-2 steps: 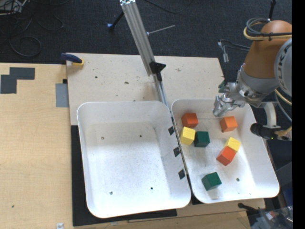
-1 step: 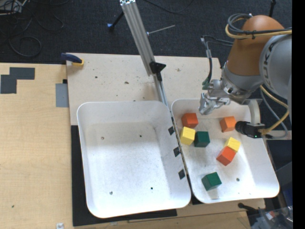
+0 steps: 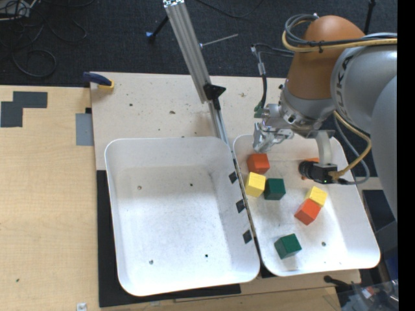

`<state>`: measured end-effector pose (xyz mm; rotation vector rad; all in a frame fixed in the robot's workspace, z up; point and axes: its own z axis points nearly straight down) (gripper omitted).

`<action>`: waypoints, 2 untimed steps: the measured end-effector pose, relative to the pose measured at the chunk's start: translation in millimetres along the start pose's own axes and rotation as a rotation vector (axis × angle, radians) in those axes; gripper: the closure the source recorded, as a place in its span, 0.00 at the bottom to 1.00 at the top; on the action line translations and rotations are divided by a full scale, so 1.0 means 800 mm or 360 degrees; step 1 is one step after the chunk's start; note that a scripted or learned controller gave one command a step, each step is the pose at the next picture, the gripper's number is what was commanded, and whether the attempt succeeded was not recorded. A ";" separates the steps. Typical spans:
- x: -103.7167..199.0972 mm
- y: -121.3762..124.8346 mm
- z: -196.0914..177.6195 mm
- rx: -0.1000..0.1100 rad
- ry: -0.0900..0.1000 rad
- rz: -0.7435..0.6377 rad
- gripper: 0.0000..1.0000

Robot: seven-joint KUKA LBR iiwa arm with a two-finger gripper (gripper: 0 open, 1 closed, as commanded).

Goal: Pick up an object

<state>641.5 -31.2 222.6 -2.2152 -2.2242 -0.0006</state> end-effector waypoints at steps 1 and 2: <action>0.057 0.004 -0.011 0.0000 0.0000 0.0001 1.00; 0.124 0.006 -0.022 -0.0001 0.0000 0.0000 1.00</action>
